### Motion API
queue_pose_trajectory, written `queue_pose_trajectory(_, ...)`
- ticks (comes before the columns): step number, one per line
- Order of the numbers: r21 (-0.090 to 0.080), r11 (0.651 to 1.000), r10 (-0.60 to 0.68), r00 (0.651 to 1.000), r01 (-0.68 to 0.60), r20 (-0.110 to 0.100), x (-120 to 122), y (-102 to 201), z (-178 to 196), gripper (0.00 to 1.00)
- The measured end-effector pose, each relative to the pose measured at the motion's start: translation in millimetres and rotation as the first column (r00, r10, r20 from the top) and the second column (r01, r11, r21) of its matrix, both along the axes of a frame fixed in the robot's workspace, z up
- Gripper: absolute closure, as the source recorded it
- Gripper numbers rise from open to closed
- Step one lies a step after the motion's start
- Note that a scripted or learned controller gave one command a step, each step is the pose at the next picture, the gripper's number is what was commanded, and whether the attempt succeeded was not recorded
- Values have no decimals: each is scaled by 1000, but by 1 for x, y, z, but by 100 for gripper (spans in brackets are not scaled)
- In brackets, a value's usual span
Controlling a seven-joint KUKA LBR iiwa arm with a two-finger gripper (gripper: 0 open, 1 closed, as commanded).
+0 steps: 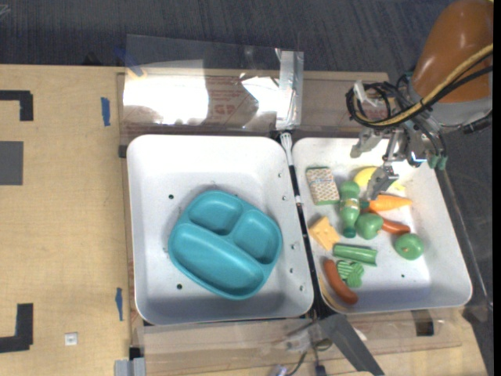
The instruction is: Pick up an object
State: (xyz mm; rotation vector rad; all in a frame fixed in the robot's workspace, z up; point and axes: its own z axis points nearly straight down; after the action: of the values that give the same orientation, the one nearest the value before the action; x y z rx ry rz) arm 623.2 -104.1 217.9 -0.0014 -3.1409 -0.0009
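My gripper (374, 164) hangs over the back of the right bin (450, 233), just above a yellow lemon (364, 176) and an orange carrot (389, 204). Its two grey fingers (381, 182) stand apart, open, and hold nothing. Below them lie several toy foods: a speckled packet (321, 183), green vegetables (358, 222), a red pepper (395, 227), a green lime (409, 246), a cheese wedge (322, 231), a cucumber (354, 251) and a sausage (340, 282).
The left bin (149, 171) holds a teal divided plate (225, 243). A clear taped panel (211, 92) stands behind the bins. The arm's orange band (454, 41) and black cables (383, 104) sit at the upper right. Bare bin floor (423, 284) lies at the right bin's front right.
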Motion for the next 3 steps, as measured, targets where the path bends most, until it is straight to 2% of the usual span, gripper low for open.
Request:
queue_pose_trajectory(1,1,996,-91,996,91,-7,-21,-52,-72,0)
queue_pose_trajectory(2,-1,994,-108,994,108,26,-8,-53,-89,0)
queue_pose_trajectory(3,3,985,-174,985,174,7,-12,-73,-130,0)
